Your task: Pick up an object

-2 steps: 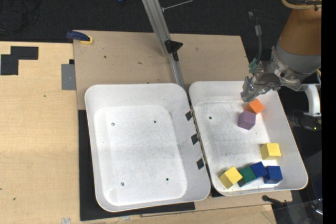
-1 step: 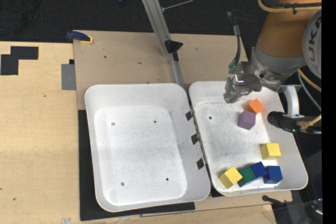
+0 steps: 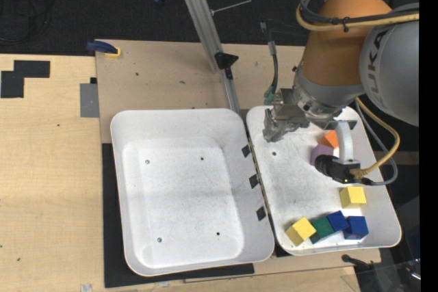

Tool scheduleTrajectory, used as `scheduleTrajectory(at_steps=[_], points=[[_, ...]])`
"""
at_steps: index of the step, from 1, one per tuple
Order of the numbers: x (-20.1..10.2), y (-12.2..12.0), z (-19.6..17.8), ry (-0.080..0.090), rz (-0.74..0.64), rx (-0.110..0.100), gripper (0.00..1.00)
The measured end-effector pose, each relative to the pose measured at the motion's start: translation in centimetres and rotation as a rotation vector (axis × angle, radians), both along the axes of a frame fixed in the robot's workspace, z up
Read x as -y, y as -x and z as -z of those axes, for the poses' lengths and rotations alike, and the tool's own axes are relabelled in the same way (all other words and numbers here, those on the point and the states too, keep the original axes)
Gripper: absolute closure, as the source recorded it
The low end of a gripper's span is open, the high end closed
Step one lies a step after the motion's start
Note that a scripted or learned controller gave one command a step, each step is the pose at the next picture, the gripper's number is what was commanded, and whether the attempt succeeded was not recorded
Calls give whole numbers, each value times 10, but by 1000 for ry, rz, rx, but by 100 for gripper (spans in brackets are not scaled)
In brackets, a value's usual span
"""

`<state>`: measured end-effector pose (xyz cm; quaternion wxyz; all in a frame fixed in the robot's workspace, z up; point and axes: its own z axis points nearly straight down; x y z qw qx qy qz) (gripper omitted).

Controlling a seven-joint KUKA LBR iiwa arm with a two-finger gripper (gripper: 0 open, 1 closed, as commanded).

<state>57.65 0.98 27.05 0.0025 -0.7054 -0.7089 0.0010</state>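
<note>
A: Entry, current frame. Where is the gripper (image 3: pixel 272 133)?

B: Low over the far left part of the right bin (image 3: pixel 294 181), close to the strip where the two bins meet. The grey arm (image 3: pixel 342 51) with its orange band comes down to it from the right.

A: Fingers?

B: Cannot tell. They show as a dark grey cluster from above, and no gap can be read. Nothing is visible between them.

A: Objects, taken from the gripper?

B: All in the right bin, all to its right or nearer the camera. Closest: an orange block (image 3: pixel 331 139) to the right, partly hidden by the arm's white fitting, and a purple piece (image 3: pixel 319 154) just below that, touching or nearly touching a black part of the arm's hardware. Neither touches the gripper.

A: Further out?

B: A yellow cube (image 3: pixel 353 196), right and toward the camera, standing alone. Then a cluster at the near edge, well apart from the gripper: a yellow block (image 3: pixel 300 230), a green block (image 3: pixel 321 228) against it, a dark blue block (image 3: pixel 337 221), and a blue block (image 3: pixel 356 227) at the right end.

A: Directly under the gripper?

B: Bare white bin floor.

A: Left bin (image 3: pixel 181 188)?

B: To the gripper's left, across the seam.
</note>
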Motion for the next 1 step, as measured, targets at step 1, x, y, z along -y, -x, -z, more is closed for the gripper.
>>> scheduleTrajectory(at_steps=[1], points=[[-57,-4,21,1,1,-2,100]])
